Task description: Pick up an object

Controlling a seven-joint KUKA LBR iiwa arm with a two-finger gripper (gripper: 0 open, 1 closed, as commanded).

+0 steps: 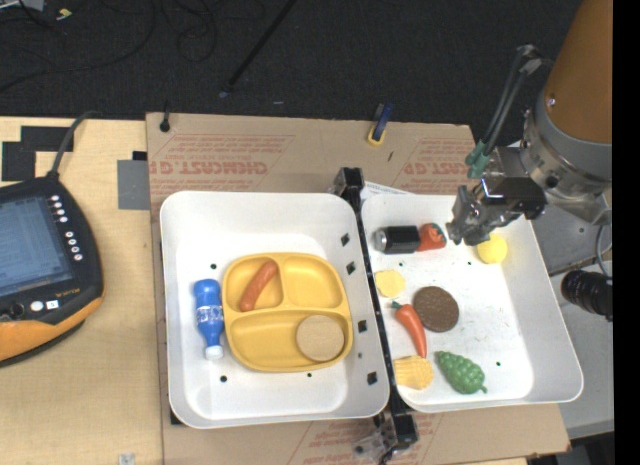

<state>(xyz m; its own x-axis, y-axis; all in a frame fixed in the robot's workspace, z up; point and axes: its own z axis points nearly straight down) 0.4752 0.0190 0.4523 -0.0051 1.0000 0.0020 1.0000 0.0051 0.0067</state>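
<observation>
Along the near edge of the right bin (560,393): a green bumpy vegetable (460,371) toward the near right, a yellow corn piece (413,372) beside the divider. Further in: a red chili (411,325) lying slantwise, a brown round cookie (436,308) just right of it, a pale yellow slice (390,282) behind the chili. Near the far edge: a black can (400,239) on its side, touching a small red-orange piece (432,237); just right of those, a yellow lemon-like piece (491,249).

In the left bin (180,253): a yellow divided plate (285,313) carrying a sausage (259,284) in a far compartment and a tan round patty (320,337) in the near right one; a blue bottle (208,317) just beside the plate's left rim.

Gripper (468,228) low over the right bin's far edge, between the red-orange piece and the lemon-like piece. Cannot tell whether the claw stands apart or together; nothing visibly between it.

Judged step: approach, pick not yet made. Next move, by judgement: settling on one target, centring over it, descending clear of the neighbours.
</observation>
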